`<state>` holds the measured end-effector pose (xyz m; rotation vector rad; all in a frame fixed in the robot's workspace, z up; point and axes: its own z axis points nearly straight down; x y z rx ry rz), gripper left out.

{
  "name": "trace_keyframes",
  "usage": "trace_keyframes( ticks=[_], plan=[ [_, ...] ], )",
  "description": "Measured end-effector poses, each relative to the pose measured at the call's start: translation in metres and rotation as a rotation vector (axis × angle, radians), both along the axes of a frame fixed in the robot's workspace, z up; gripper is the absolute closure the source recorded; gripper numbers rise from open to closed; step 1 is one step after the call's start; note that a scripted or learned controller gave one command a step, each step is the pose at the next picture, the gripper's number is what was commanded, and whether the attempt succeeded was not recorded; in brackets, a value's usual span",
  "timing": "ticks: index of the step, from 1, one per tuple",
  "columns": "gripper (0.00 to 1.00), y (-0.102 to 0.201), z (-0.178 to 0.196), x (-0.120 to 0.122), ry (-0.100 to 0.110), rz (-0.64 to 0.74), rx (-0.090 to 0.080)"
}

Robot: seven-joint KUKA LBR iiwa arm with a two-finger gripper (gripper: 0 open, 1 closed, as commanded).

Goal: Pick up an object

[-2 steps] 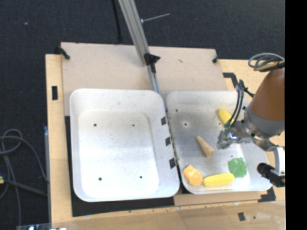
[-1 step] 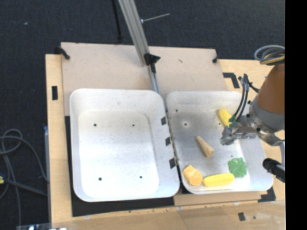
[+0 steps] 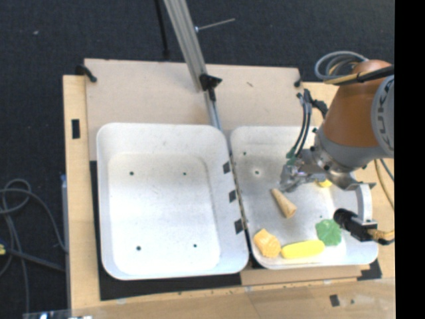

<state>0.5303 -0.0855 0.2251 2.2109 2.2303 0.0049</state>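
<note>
My gripper (image 3: 290, 180) hangs low over the middle of the right bin (image 3: 255, 148), reaching in from the right. Just below and left of its tip a tan cone-shaped piece (image 3: 283, 202) lies on the bin floor; whether the two touch I cannot tell. A small yellow bit (image 3: 324, 184) peeks out beside the wrist. Along the near edge of the same bin lie an orange-yellow chunk (image 3: 267, 243), a long yellow piece (image 3: 302, 249) and a green lump (image 3: 328, 232).
The left bin (image 3: 163, 201) sits beside the right one, with a row of black clips (image 3: 234, 195) at the divide. A slanted metal post (image 3: 189, 38) rises behind the bins. The bench board (image 3: 146, 92) extends to the rear.
</note>
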Motion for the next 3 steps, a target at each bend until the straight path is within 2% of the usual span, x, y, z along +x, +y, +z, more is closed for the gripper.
trace_keyframes(
  ticks=[1,2,3],
  plan=[
    [1.00,0.055,0.013,0.015,0.000,0.000,0.000],
    [1.00,0.103,0.015,0.018,0.002,-0.001,0.000],
    [1.00,0.156,0.025,0.037,0.001,-0.001,0.001]
  ],
)
